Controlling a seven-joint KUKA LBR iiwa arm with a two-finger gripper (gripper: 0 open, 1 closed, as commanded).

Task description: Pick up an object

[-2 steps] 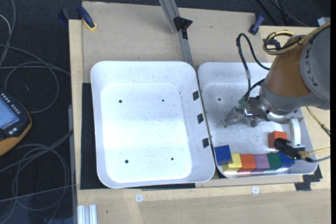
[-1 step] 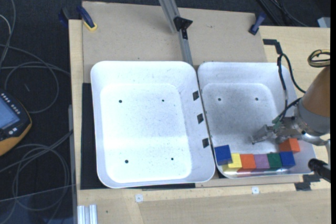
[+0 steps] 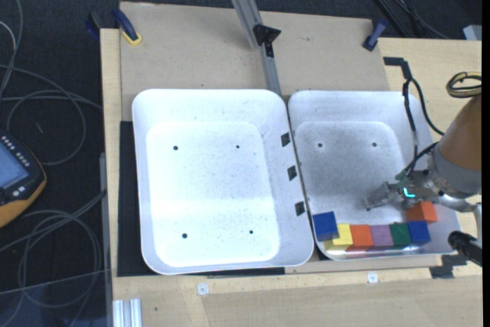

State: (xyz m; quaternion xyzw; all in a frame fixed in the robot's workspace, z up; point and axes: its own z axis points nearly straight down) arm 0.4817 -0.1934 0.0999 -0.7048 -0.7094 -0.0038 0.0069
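Observation:
Several coloured blocks line the front wall of the right bin (image 3: 344, 107): a blue block (image 3: 325, 224), a yellow block (image 3: 342, 234), an orange block (image 3: 360, 235), a purple block (image 3: 380, 234), a green block (image 3: 400, 233) and another blue block (image 3: 418, 232). A further orange block (image 3: 426, 212) lies just behind them at the right. My gripper (image 3: 380, 199) hangs low over the right bin's front right part, its fingers pointing left, just behind the row of blocks. Nothing shows between its fingers.
The left bin (image 3: 207, 180) stands beside the right one, with black clips (image 3: 291, 172) on the shared rim. A slanted metal pole (image 3: 245, 4) rises behind the bins. Cables run along the bench's right edge near the arm (image 3: 463, 157).

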